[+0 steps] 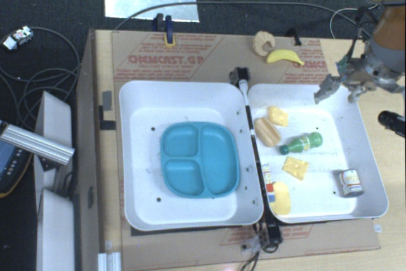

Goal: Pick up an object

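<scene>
Now my gripper [342, 90] hovers above right bin's [374, 190] far rim, fingers apart, nothing between them. Green bottle [302, 143] lies mid-bin, perhaps nearest target, clear for descent.

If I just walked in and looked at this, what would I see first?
Probably the big blue divided plate sitting in the middle of the left white bin. Next, the toy food scattered in the right white bin: a green bottle, a hot dog, a cheese wedge and a small can. The gripper hangs over that bin's far right corner, with a banana on the bench behind.
</scene>
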